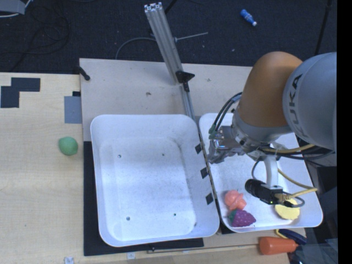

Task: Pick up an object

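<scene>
The grey arm [308, 103] with its orange band reaches over the right bin [239, 172], and its bulk covers that bin's far half. The gripper [219, 146] sits low at the right bin's left wall, just beside the rim it shares with the left bin [143, 175]. Its tip is a small, dim tangle of metal and cable, so whether it is released or clenched cannot be told, and nothing can be seen held in it.

The things to be picked lie in the near end of the right bin. An orange-pink toy fruit [235, 199] rests close to the left wall. A purple bunch of toy grapes [242, 219] lies touching it on the near side, by the bin's front rim. A pale yellow piece [288, 211] lies toward the bin's near right corner, well apart from the other two.

Outside the right bin, an orange carrot-like toy [276, 245] lies on the bench just beyond the front rim. A green ball [68, 146] rests on the bench far to the left, past the left bin.
</scene>
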Tool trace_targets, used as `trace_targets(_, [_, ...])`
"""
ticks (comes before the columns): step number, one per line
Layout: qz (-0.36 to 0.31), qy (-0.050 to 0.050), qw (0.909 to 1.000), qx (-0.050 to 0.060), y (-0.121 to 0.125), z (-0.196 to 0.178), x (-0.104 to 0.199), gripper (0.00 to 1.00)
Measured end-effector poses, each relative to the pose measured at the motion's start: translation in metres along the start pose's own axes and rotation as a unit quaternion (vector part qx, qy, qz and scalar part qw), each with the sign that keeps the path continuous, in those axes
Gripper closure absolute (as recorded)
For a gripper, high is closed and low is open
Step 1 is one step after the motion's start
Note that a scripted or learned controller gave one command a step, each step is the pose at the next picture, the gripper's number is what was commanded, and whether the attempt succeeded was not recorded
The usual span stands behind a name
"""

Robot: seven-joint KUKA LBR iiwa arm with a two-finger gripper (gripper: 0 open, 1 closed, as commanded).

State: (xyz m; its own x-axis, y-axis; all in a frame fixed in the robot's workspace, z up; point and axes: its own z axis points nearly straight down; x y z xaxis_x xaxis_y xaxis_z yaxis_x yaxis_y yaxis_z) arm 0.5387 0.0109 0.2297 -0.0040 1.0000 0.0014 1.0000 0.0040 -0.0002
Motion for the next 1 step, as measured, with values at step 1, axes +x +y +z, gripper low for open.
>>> trace_targets(1, [0.001,-0.001,1.0000,0.000,-0.0086,-0.0096,0.0507,1.00])
